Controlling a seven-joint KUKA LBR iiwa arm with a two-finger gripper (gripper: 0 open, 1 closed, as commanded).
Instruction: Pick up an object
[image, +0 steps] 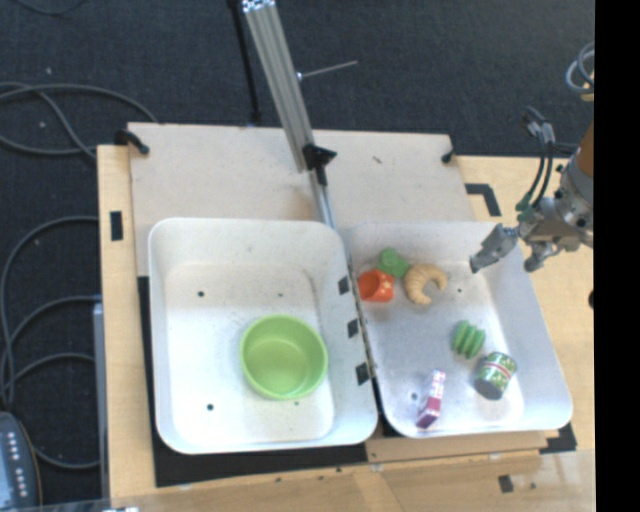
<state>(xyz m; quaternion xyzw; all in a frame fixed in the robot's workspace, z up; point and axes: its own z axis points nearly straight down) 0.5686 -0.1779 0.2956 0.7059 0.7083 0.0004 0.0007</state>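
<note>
Nearest the camera, a pink carton (432, 398) and a small tin (494, 375) are lying at the front of the right bin (545, 330). A ridged green piece (467, 339) is sitting just behind them. Further back, a croissant (426, 282), an orange-red piece (377, 286) and a green one (393, 263) are clustering together. The left bin (190, 260) is holding a green bowl (284, 357). The pick is judged not yet begun: every object is resting loose. The gripper (514, 249) is hovering at the right bin's far right corner, fingers (489, 250) spread apart, gripping nothing.
</note>
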